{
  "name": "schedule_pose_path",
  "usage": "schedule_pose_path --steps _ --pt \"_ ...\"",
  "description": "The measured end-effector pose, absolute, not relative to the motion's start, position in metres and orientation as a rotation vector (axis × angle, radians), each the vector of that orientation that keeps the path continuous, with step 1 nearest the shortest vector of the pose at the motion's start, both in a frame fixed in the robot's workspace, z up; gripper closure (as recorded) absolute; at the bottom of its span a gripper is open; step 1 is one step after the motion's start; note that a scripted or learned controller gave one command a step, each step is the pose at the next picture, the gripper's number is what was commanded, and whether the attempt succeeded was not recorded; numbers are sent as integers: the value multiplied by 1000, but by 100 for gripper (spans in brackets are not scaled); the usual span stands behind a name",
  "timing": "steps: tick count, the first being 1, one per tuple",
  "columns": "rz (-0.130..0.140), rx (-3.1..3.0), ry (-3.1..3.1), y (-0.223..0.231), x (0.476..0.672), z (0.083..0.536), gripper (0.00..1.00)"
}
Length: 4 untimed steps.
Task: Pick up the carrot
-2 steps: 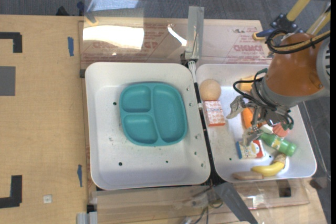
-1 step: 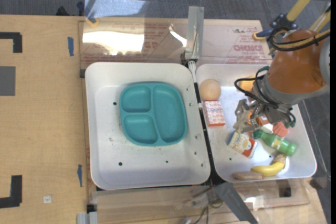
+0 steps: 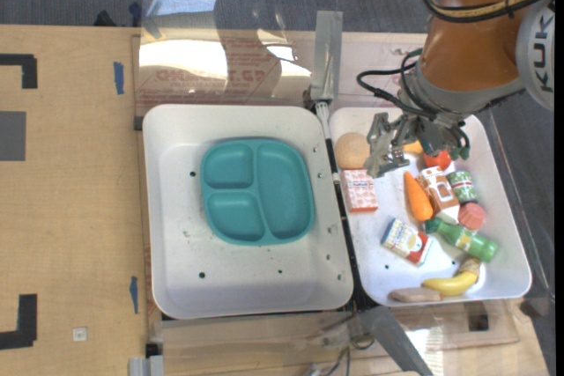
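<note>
Two white bins sit side by side on a brown bench; the carrot [image 3: 419, 197] lies in the right bin [image 3: 515, 255] among toy groceries. It looks light, stiff and smooth, best pinched across its thick middle. Just above it, the claw [image 3: 394, 147] hangs with fingers apart, holding nothing.

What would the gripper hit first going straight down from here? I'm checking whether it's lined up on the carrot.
Likely bare floor of the right white bin, between the tan round food and the orange carrot; depth is unclear.
</note>
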<state>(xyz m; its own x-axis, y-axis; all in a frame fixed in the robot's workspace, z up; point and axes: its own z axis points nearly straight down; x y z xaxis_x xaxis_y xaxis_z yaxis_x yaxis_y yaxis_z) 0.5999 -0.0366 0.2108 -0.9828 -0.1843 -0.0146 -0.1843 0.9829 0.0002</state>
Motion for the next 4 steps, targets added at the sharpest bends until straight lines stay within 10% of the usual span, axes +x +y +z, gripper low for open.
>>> schedule_pose_path --steps 1,2,3,4 --pt "-6 -668 3059 -119 605 244 100" --pt "-13 -331 3106 -213 613 413 100" --pt "7 -333 3128 -223 545 254 100" --pt "-8 -505 3087 -223 584 346 100"
